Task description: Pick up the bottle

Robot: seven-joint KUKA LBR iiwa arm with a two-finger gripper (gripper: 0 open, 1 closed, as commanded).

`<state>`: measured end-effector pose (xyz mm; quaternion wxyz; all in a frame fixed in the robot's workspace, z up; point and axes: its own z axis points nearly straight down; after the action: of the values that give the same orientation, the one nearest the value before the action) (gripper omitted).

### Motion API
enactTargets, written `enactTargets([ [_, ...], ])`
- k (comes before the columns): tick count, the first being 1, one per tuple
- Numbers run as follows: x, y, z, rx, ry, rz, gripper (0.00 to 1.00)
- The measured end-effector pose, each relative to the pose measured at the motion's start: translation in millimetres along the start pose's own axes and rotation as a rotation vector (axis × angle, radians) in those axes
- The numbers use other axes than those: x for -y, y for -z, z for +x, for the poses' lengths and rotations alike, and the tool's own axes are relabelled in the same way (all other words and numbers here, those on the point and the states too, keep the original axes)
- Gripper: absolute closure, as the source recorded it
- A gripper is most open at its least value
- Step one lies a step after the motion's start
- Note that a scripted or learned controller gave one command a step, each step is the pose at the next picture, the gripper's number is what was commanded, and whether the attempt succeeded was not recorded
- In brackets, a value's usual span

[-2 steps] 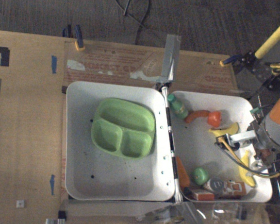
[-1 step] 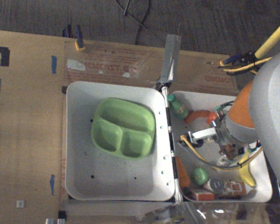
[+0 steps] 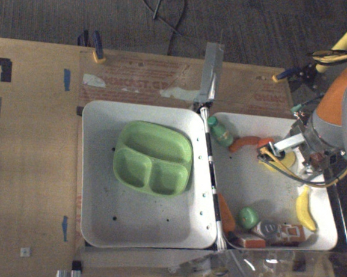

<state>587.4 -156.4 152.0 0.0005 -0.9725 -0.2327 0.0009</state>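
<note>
- Nearest the lens, along the right bin's (image 3: 327,239) near wall, lie a red box (image 3: 250,241), a small printed pack (image 3: 281,231), a green ball (image 3: 248,217) and an orange carrot (image 3: 226,213)
- Green bottle (image 3: 220,132) lies tilted in the far left corner of that bin, against the wall shared with the left bin, white cap toward the corner
- Orange piece (image 3: 245,143) sits just beside the bottle, on its right
- Hand (image 3: 271,152) hangs over the far right part of the bin, well apart from the bottle, above a yellow item (image 3: 287,165); how far its grip is open I cannot tell
- Banana (image 3: 305,209) lies near the right wall
- Left bin (image 3: 92,176) carries a green divided tray (image 3: 153,158)
- Both bins rest on the wooden surface (image 3: 33,153)
</note>
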Motion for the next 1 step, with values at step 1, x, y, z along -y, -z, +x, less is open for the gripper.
enactTargets([
  [1,10.6,11.1,-36.8,0.003,-0.239,0.004,0.0],
])
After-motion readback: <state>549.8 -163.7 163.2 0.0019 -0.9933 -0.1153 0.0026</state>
